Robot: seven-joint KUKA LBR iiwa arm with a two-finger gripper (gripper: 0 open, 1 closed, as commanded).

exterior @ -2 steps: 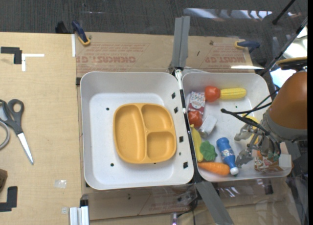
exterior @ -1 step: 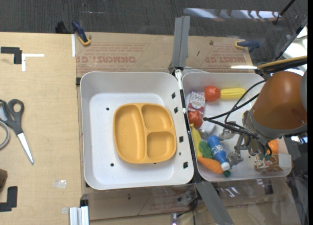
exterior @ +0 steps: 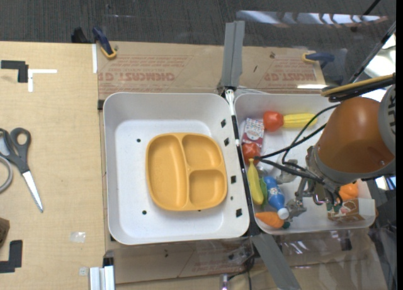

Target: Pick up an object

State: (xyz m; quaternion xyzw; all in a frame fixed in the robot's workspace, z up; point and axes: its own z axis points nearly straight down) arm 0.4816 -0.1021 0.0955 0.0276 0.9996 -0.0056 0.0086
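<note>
Banana (exterior: 255, 181) in right bin (exterior: 296, 101), along its left wall: yellow, slim, long axis running near-to-far, slightly curved. Blue bottle (exterior: 274, 195) just beside it, orange carrot (exterior: 271, 219) at the near wall pointing left-right. Corn cob (exterior: 298, 120) at far side, lying left-right. Gripper (exterior: 306, 199) low over the bin's near-right part; fingers' state cannot tell, nothing seen held.

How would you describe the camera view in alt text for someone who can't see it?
A grey robot arm with an orange band reaches down into the right white bin, which holds small toy foods. The left white bin holds a yellow divided plate. Scissors lie on the bench at left.
</note>
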